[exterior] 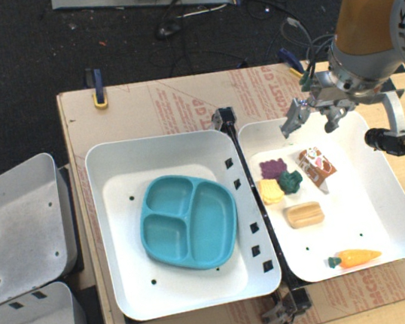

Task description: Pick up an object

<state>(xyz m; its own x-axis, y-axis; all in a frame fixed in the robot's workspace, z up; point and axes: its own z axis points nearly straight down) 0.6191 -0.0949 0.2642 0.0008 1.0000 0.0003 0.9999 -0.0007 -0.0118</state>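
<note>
Nearest the camera, at the front edge of the right bin (402,194), lies a toy carrot (355,256), orange with a green tip pointing left. Behind it, toward the bin's middle, sits a tan bread-like block (304,214), lying flat. Farther back is a tight cluster: a yellow piece (270,191) close to the bin's left wall, a dark green piece (291,181) touching it on its right, and a purple piece (272,168) just behind both. Right of that cluster lies a small red and white packet (316,166), tilted, apart from the green piece.

Above the bin's rear part hangs the pincer (314,118), its two fingers spread wide, with nothing between them; it sits above and behind the packet and the purple piece. The grey arm (372,8), with its orange band, comes in from the upper right.

Left of this bin, separated by a black divider with clips, the left bin (114,232) holds a teal compartment plate (189,221) with three sections. Both bins rest on a brown cardboard-covered tabletop (155,104), which carries a blue and yellow clamp (98,88) at its rear left edge.
</note>
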